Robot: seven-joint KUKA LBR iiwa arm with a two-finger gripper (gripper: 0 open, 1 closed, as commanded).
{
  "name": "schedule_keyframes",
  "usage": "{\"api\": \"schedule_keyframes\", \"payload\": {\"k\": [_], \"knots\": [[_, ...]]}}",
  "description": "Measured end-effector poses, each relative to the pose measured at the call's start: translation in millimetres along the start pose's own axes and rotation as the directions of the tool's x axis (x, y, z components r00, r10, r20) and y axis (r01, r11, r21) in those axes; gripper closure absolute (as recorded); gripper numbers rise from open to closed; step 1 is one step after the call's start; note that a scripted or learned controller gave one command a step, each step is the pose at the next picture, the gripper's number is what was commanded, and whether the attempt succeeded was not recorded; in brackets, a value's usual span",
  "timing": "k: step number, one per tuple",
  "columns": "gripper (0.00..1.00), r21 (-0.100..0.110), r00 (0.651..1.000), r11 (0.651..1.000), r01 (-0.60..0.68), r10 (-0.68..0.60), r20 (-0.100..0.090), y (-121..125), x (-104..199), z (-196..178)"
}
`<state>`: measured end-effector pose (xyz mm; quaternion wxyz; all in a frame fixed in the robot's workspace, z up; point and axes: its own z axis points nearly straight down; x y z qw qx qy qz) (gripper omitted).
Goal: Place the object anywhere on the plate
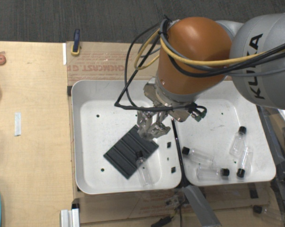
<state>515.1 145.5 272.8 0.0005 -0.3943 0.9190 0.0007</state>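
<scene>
camera view: the gripper (151,129) hangs over the upper corner of the black plate (128,151) in the left bin (85,126); i cannot tell its state. a clear vial (143,170) lies across the plate's lower edge.

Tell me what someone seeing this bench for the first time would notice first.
The big orange band on the grey arm dominates the upper middle, with looping cables around it. Below it the end effector hangs over a dark ribbed plate lying at an angle in the left bin, with one clear vial at the plate's lower edge. Several clear, black-capped vials lie scattered in the right bin.
</scene>
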Motion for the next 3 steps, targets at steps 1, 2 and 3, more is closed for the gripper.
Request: {"api": "schedule_keyframes", "payload": {"k": [1,2,3], "knots": [[0.00,0.000,1.000,1.000,0.000,0.000,0.000,0.0,0.0,0.0],[0.00,0.001,0.984,0.984,0.176,-0.176,0.003,-65.3,-31.0,-64.8],[1.00,0.002,0.986,0.986,0.168,-0.168,0.008,-67.2,-31.4,-73.8]]}}
